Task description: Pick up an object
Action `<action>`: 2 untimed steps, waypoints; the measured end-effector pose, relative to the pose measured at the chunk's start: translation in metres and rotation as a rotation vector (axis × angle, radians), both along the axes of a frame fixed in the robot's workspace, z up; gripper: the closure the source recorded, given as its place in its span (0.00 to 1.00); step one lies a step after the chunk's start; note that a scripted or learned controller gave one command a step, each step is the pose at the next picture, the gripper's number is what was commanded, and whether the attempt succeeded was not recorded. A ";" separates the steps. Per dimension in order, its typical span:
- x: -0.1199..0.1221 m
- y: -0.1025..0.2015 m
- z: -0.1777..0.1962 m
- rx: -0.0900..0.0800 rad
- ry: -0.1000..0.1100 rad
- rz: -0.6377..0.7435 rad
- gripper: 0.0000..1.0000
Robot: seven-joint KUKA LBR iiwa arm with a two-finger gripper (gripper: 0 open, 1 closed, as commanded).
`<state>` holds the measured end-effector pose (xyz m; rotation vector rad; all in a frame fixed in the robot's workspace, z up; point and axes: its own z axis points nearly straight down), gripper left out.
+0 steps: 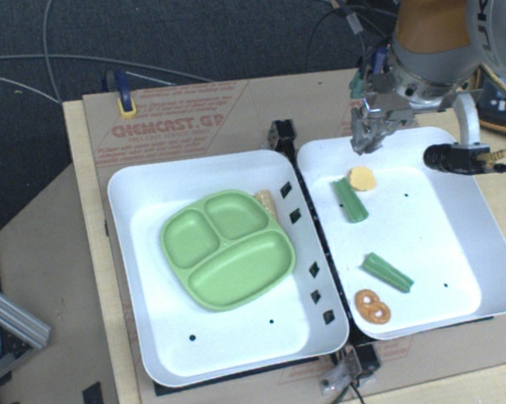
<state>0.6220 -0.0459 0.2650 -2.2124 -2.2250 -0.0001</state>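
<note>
My gripper (365, 142) hangs over the far left corner of the right bin (455, 243), just above and behind a small yellow piece (361, 178). Its fingers look close together with nothing between them. Next to the yellow piece lies a green stick (350, 199). A second green stick (387, 273) rests nearer the front, and a brown pretzel (371, 307) sits by the front left corner of that bin.
The left bin (149, 258) holds a green divided plate (228, 247) with a small tan piece (265, 202) at its far right edge. A black clip divider (305, 226) runs between the bins. The right half of the right bin is bare.
</note>
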 end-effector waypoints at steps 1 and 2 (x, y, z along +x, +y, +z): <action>-0.019 0.046 -0.017 -0.001 0.002 -0.002 1.00; -0.034 0.101 -0.014 0.000 0.000 -0.001 1.00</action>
